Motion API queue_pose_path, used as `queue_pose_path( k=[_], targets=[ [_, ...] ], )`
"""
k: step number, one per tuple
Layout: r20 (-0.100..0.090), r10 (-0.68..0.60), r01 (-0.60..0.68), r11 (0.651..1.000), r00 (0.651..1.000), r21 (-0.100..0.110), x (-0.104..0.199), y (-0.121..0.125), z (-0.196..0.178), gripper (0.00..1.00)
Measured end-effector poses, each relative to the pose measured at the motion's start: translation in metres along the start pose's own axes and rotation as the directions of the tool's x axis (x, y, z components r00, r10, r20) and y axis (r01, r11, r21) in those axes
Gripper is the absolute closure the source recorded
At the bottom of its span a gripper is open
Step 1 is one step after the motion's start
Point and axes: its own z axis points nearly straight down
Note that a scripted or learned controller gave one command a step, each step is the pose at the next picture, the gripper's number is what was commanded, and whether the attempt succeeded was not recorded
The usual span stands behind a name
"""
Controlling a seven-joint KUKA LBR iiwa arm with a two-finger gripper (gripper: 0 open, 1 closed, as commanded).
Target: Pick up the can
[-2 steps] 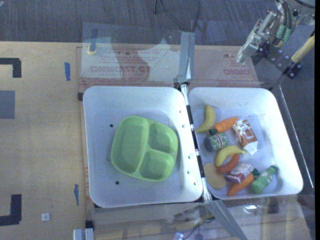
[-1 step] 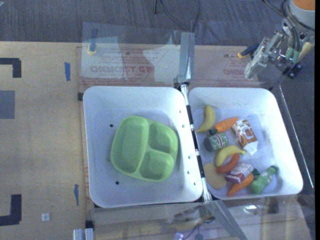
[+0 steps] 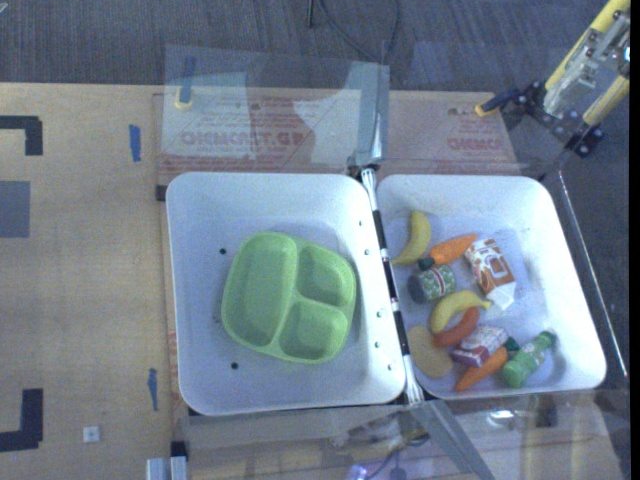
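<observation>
Camera view: approach step, not yet begun. Parked at one o'clock, gripper (image 3: 572,90); spread or pressed together, cannot tell. At nine o'clock in right bin (image 3: 565,230), can (image 3: 433,282), lying down. Next: descend over can, straddle it clear of the banana (image 3: 455,310).

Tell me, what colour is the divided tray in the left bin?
Light green. The divided tray shows plainly in the camera view.

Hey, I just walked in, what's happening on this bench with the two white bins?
A robot arm is set to pick up the can, which lies in the right bin among toy food: two bananas, carrots, a small carton and a green bottle. The gripper is up at the top right, beyond the bins, well away from the can and holding nothing visible. The left bin holds a green divided tray. The pick has not yet happened.
</observation>
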Motion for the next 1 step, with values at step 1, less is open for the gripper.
queue_pose_path(
  k=[1],
  targets=[
    [0.003,-0.213,0.213,0.977,0.977,0.001,-0.0423,-0.0714,-0.0001,1.0]
  ],
)
